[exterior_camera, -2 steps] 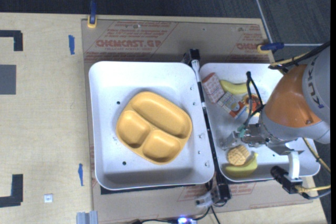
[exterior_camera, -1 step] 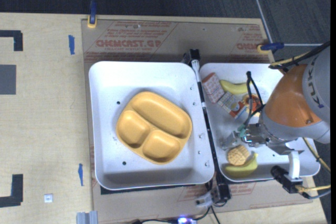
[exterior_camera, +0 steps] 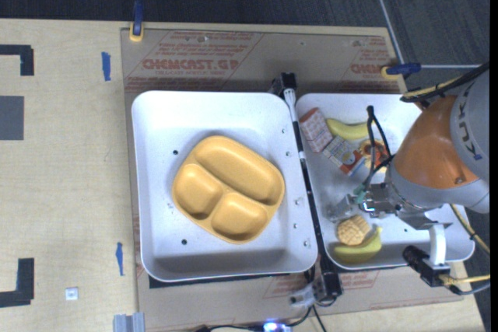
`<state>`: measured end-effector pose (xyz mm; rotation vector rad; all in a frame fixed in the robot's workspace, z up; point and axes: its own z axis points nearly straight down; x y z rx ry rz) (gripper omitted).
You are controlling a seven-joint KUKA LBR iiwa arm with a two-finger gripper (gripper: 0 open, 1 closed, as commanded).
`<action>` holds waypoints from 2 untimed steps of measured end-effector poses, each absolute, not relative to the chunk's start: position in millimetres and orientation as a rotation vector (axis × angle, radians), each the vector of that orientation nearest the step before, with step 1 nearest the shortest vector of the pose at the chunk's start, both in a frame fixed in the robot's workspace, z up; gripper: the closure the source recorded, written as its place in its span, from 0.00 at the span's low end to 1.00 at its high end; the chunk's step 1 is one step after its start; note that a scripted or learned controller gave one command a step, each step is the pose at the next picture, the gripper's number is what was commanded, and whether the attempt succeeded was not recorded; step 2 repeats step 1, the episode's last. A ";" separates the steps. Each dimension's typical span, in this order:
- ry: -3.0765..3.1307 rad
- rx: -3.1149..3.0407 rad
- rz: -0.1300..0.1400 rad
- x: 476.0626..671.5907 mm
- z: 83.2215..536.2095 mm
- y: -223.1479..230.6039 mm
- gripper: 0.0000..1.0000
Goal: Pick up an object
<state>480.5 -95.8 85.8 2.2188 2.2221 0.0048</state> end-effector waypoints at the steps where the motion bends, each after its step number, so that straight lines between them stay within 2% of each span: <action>1: 2.219 2.219 0.003 480.4 85.8 -94.9 0.00; 2: 2.219 2.219 0.003 480.4 85.8 -94.9 0.00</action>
